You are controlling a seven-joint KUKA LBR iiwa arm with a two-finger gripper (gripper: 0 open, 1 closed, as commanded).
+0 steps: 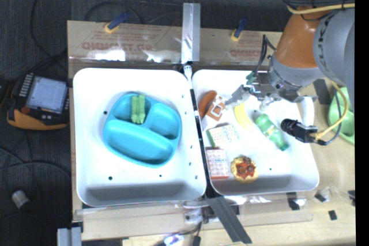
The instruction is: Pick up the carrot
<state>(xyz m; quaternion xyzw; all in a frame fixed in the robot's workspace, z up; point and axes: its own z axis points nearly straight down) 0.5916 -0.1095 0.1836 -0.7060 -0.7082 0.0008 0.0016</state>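
Note:
The carrot (205,99), a short orange-brown oblong, lies at the upper left of the right bin (300,178), close to the wall between the bins. A small orange and white box (216,108) touches its right side. My gripper (252,98) hangs over the upper middle of the right bin, to the right of the carrot and apart from it. Its two fingers stand spread and open, one finger (236,96) pointing left toward the box. Nothing is held between them.
A yellow banana (241,116) and a green bottle (270,130) lie just below the gripper. A checkered box (222,135), a red box (215,162) and a small pizza (243,168) fill the bin's lower left. The left bin (92,181) holds a blue plate (138,144) with a green vegetable (138,109).

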